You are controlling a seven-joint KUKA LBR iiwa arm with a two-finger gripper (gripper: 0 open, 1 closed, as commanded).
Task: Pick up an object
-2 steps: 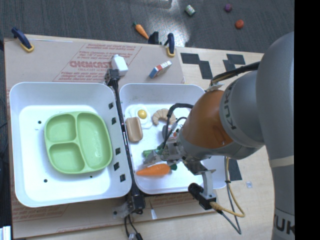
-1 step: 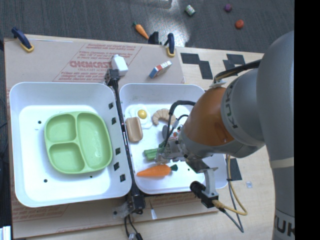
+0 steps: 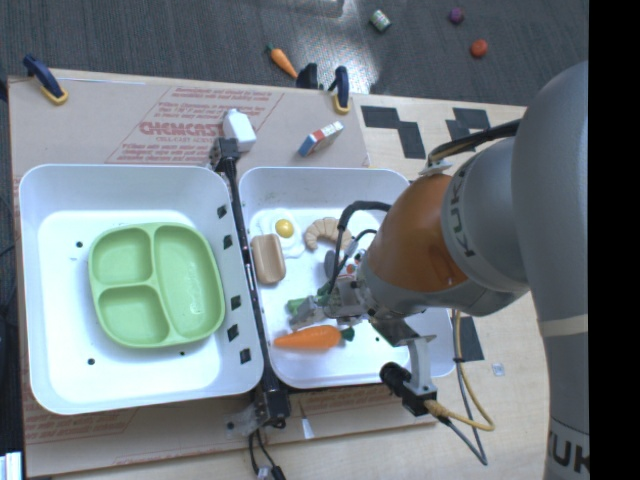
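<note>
Lying just beside the gripper point(image 3: 335, 303), whose grip cannot be told, the orange toy carrot point(image 3: 310, 340) shares the right white bin point(image 3: 300, 183) with a croissant point(image 3: 325, 230); the left white bin point(image 3: 40, 198) holds a green divided plate point(image 3: 155, 283).

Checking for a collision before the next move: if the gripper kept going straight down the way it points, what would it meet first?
Probably the green leafy toy under the gripper, just above the carrot in the right bin; depth is unclear.
</note>
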